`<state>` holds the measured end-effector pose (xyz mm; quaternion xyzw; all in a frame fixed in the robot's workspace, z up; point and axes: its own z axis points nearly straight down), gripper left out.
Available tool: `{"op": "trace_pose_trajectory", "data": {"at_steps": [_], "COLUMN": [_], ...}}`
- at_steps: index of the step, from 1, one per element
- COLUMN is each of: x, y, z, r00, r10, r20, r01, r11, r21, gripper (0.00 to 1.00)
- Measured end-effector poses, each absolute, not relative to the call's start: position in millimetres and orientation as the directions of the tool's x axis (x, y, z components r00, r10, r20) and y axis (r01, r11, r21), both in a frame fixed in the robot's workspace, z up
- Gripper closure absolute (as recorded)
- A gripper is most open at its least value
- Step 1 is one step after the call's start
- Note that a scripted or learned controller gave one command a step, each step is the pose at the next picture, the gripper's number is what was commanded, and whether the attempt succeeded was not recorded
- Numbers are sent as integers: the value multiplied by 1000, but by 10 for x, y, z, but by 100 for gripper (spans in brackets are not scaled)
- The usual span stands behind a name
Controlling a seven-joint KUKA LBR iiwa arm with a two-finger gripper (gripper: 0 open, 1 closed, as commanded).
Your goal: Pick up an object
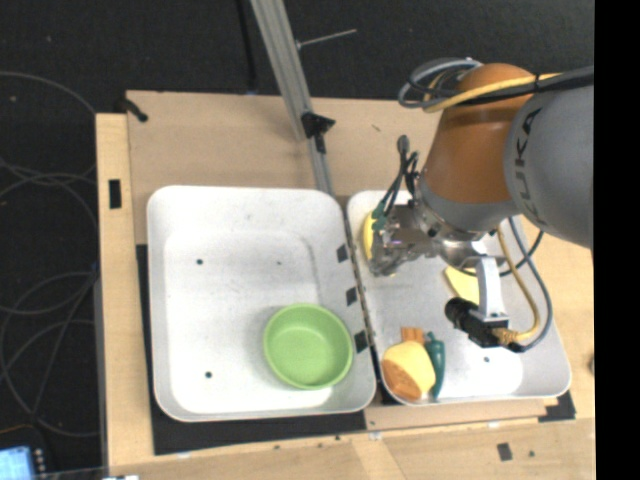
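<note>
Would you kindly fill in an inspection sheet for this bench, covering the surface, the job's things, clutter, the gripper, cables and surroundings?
Surface: wooden bench bearing two shallow white bins side by side, left bin and right bin.
Job's things: green bowl upright in the left bin's near right corner; orange and yellow object with a green piece beside it in the right bin's near left corner; yellow object partly hidden under the arm.
Clutter: nothing seen.
Gripper: gripper low over the right bin's far left part; fingers too dark to judge.
Cables: loops running along the arm's wrist; thin wires on the dark floor.
Surroundings: slanted metal pole over the bench's far side.
</note>
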<state>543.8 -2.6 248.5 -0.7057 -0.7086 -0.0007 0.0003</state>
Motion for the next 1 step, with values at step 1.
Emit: {"op": "trace_pose_trajectory", "data": {"at_steps": [1], "x": [5431], "y": [425], "z": [2426], "r00": [-3], "r10": [1000], "r20": [1], "r01": [1000], "r11": [3], "r21": [-1], "gripper": [100]}}
